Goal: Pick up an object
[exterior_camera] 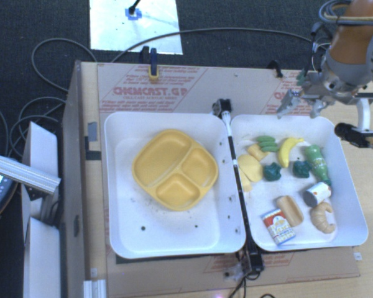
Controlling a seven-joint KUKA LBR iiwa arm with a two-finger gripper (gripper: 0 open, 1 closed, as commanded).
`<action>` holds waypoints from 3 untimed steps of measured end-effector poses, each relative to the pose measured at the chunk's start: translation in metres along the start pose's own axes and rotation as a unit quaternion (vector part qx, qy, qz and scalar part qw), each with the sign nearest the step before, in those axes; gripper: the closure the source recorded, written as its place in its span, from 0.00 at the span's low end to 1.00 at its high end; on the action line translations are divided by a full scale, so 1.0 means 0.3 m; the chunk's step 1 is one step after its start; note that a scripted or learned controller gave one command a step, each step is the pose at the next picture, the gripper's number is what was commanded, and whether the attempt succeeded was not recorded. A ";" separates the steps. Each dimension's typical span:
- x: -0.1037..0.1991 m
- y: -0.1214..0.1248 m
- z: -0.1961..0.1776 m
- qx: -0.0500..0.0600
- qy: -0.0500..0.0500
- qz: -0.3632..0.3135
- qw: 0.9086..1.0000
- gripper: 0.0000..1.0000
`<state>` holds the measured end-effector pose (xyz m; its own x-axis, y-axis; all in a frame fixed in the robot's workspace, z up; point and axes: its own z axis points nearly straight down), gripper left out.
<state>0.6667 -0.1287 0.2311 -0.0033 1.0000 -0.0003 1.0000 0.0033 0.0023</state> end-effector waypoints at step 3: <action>0.025 -0.078 0.382 -0.006 -0.001 -0.001 1.000 1.00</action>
<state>0.6435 -0.1212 0.1164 -0.0043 1.0000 -0.0026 0.9999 0.0044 0.0138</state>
